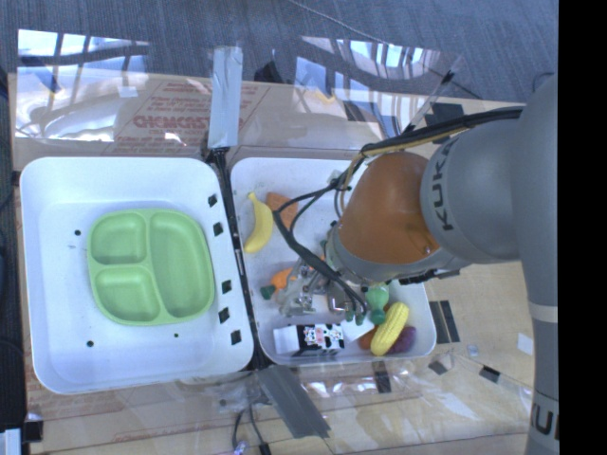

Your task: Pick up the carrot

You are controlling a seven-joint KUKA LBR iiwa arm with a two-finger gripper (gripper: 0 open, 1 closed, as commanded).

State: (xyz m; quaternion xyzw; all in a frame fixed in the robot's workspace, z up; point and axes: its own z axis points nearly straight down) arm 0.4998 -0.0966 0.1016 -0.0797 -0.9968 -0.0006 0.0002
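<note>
**Carrot lay just beside the claw, toward the bin divider**

Grey carpet ran behind a bench that bore two white bins side by side. One green divided plate (pixel 150 265) sat in the middle of the left bin (pixel 43 207). The right bin (pixel 303 171) held the clutter: one banana (pixel 257 224) along its left wall, an orange piece (pixel 277 201) near its far edge, one ear of corn (pixel 390 327) at its near right corner, one black-and-white box (pixel 318 337) against its near wall, and a green lump (pixel 378 298) beside the corn.

The carrot (pixel 283 278), a small orange bit with a green end, lay by the right bin's left wall, below the banana. Its long axis could not be judged; it was too small to tell.

The claw (pixel 308 292) hung low in the right bin, under the one arm's orange band (pixel 384 218). The carrot lay just to its left, toward the divider, very near. Whether the claw was released or clenched could not be told, and nothing showed within its grasp. A short shift toward the left wall looked like the move needed.
</note>
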